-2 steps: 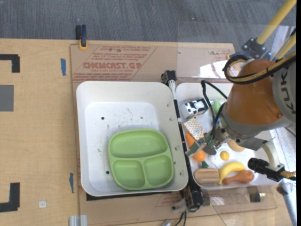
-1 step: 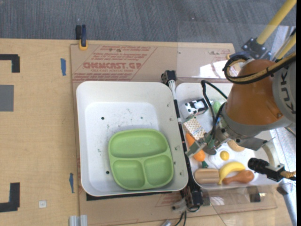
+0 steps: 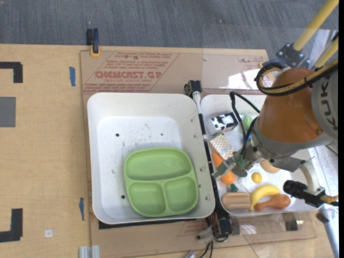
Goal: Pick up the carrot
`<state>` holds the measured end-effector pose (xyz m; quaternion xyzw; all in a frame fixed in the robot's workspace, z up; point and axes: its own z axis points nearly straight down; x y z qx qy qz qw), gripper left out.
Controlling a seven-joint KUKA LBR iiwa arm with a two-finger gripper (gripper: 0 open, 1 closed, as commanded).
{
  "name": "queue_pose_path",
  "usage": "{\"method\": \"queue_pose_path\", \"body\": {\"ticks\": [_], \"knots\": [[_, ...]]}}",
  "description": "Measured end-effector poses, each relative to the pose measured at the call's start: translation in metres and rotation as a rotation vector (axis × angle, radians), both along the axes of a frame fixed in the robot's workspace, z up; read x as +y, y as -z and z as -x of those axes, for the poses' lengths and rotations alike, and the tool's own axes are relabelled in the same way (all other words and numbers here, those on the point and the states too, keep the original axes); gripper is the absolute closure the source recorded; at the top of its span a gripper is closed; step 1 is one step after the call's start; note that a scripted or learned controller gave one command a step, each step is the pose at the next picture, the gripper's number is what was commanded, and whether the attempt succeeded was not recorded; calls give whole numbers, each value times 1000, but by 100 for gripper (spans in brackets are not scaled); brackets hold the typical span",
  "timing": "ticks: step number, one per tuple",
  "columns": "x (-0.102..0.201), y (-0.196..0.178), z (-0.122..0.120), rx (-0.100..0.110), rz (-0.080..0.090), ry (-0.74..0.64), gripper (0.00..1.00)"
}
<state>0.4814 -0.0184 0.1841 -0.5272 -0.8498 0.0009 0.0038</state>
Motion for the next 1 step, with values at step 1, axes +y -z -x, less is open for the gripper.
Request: {"method": "queue_pose_path", "body": {"ticks": [1], "knots": [[-98,60,4,1,4,127,0]]}}
